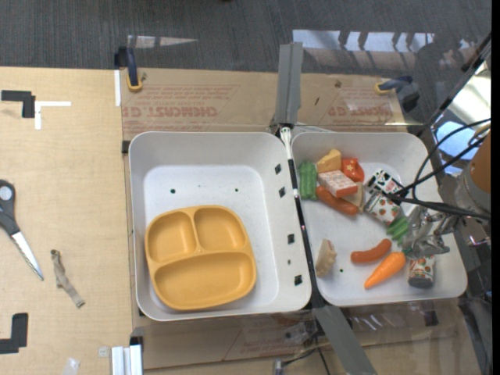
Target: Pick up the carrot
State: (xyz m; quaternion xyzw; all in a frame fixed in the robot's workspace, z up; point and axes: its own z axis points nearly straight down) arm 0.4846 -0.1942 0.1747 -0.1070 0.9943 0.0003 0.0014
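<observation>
The carrot point(385, 270) is an orange cone lying flat near the front edge of the right bin point(367, 294), its thick end pointing up-right. My gripper point(426, 237) hangs over the bin's right side, just above and right of the carrot's thick end and apart from it. Nothing of the carrot is lifted or held. A small can point(420, 273) stands directly right of the carrot, under the gripper.
An orange sausage point(369, 251) lies just above the carrot, and a beige chunk point(324, 258) to its left. Several toy foods and small cartons point(381, 207) crowd the bin's back. The left bin point(156, 162) holds a yellow divided plate point(201, 255). Scissors point(16, 225) lie far left.
</observation>
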